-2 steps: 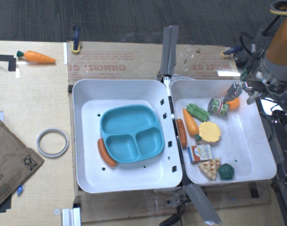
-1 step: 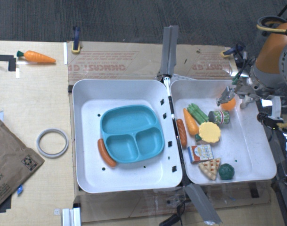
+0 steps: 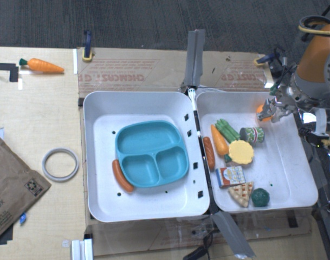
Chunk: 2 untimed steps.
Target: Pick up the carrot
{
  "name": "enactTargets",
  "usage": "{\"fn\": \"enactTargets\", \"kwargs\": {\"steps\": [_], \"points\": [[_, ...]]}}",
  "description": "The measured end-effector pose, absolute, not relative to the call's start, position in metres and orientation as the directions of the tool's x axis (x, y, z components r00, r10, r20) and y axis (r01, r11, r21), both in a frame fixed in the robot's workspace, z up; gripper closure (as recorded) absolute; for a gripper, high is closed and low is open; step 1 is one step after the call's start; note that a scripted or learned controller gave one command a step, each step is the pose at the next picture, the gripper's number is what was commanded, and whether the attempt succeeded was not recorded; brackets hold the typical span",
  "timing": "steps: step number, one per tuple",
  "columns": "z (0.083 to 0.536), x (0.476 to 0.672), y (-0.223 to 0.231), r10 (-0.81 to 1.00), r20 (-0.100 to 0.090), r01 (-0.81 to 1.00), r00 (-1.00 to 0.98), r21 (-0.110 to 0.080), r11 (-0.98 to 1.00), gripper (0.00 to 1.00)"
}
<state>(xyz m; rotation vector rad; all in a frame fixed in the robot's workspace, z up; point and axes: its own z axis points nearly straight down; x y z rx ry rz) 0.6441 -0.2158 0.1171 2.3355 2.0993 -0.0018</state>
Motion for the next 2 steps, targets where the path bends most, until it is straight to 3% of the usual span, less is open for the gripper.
{"fn": "enactTargets", "kwargs": {"steps": [1, 2], "points": [[0.2009, 0.6369, -0.1661, 0.853, -0.002, 0.853, 0.522, 0.0, -0.522, 1.0], [0.2007, 0.6369, -0.1661, 0.853, -0.002, 0.853, 0.522, 0.0, -0.522, 0.0]]}}
